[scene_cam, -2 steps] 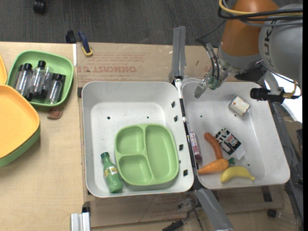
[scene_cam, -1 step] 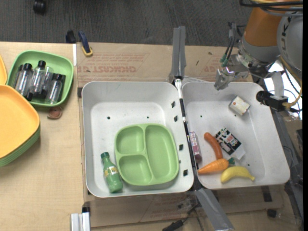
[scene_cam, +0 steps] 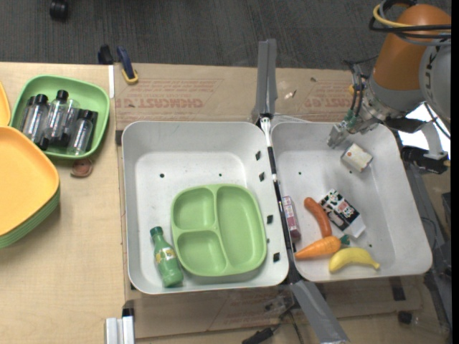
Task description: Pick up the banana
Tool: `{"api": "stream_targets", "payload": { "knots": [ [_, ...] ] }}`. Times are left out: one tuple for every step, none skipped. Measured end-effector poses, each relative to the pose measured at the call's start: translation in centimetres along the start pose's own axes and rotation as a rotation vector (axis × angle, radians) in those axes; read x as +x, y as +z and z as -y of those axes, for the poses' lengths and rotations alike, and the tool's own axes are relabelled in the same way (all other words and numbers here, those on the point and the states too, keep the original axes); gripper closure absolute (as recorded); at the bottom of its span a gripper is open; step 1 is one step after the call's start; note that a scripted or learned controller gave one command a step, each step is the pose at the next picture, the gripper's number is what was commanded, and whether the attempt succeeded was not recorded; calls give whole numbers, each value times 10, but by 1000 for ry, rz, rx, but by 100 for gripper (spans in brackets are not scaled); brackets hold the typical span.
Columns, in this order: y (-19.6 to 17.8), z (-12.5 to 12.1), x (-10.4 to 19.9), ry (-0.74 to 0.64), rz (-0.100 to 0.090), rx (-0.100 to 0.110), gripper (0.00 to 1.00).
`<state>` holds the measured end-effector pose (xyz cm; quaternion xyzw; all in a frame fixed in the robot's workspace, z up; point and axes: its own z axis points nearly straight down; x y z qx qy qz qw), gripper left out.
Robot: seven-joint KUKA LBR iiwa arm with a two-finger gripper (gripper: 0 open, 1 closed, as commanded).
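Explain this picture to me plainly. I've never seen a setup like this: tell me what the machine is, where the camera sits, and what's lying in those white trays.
The machine is a robot arm, grey and orange, reaching in from the right. Its claw hangs over the far end of the right bin; nothing shows between its fingers.

One camera looks down on the bench at a slant.

The right bin holds the banana it should pick up, near the front, plus a carrot, an orange-red sausage-shaped thing, a black-and-white packet, a white block and a pink item by the divider.

The left bin holds a green divided tray and a green bottle.
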<state>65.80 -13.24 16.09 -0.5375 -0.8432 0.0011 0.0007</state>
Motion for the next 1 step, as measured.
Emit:
{"api": "stream_targets", "payload": {
  "knots": [
    [-135, 4, -11, 345, 2, -2, 100]
  ]
}}
